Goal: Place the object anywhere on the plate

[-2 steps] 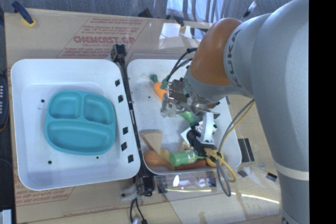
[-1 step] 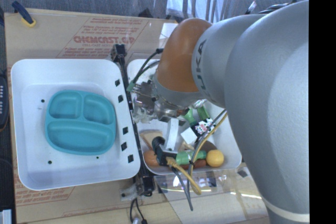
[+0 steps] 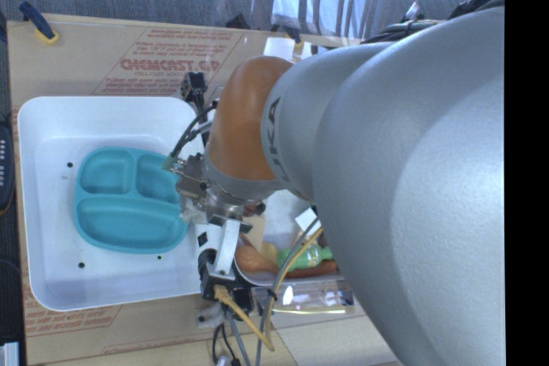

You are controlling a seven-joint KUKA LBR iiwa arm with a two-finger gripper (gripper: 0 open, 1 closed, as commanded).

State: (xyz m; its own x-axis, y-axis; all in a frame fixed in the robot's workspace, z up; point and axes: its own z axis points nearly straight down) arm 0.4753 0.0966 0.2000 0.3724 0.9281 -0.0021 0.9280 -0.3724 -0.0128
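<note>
A teal divided plate point(image 3: 129, 201) with three compartments lies in the left white bin point(image 3: 51, 124), and nothing rests on it. My grey arm with its orange band point(image 3: 244, 124) reaches in from the right and covers most of the right bin. Its wrist point(image 3: 225, 203) hangs over the rim between the two bins, beside the plate's right edge. Under the arm in the right bin lie an orange-brown object point(image 3: 257, 263), a green object point(image 3: 314, 256) and a white one point(image 3: 283, 223).
A clear plastic wrapper point(image 3: 319, 297) lies at the front of the right bin. Brown cardboard point(image 3: 163, 56) with red print lies under and behind the bins. A blue and yellow tool point(image 3: 39, 23) sits at the far left corner.
</note>
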